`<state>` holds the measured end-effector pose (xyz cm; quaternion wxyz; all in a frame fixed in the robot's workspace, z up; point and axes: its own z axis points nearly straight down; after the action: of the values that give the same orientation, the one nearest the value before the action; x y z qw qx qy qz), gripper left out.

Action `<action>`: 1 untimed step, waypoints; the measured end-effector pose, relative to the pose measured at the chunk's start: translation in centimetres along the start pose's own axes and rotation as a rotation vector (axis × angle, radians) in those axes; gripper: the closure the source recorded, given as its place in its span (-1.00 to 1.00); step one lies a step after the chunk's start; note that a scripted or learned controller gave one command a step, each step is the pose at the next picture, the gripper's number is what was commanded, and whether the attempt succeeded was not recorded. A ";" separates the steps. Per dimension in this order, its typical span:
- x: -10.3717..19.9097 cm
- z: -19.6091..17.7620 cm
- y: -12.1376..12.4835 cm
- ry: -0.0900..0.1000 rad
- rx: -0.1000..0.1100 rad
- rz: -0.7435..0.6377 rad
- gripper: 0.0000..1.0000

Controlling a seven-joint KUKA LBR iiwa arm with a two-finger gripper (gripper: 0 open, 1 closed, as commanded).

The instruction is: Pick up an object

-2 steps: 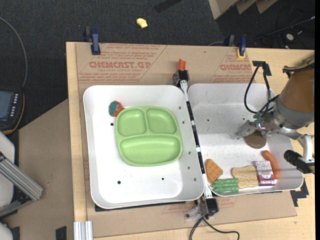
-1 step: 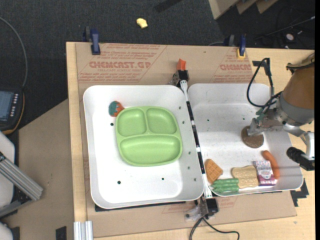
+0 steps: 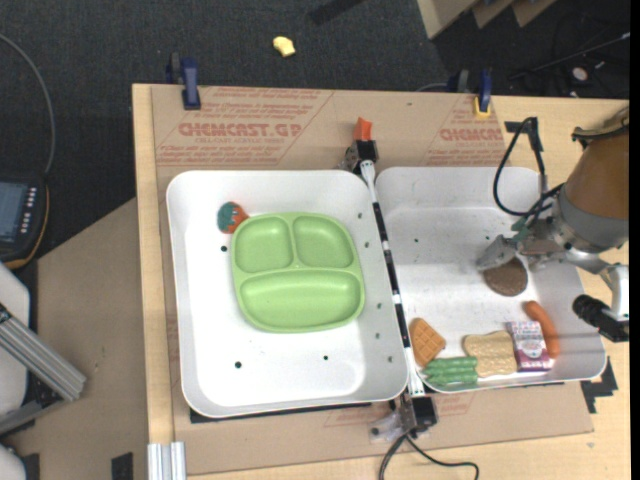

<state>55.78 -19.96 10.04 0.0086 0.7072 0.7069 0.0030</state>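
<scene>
The table point(image 3: 150, 268) is carrying two white bins side by side. In the left bin point(image 3: 200, 348) a green plate with three parts point(image 3: 296, 271) is lying flat, and a small round toy, orange and teal point(image 3: 232, 216), is sitting just beside its top left corner.

In the right bin point(image 3: 440, 218), along the near edge, toy foods are lying close together: an orange waffle point(image 3: 427, 340), a green piece point(image 3: 451, 372), a tan slice of bread point(image 3: 489, 353), a pink packet point(image 3: 529, 346) and an orange hot dog point(image 3: 543, 326). Further up, a brown round thing point(image 3: 507, 279) is lying alone.

The pincer point(image 3: 503, 257) is hanging right over that brown thing, at its top edge. I cannot tell if it is spread or pressed together. The brown thing looks like it is lying on the bin floor, so the picking up is probably not done yet: gripping and lifting are left.
</scene>
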 end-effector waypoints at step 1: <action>0.0 1.5 -1.3 0.007 0.016 0.000 -1.00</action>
<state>54.53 -19.93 8.50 0.0006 0.7072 0.7070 -0.0002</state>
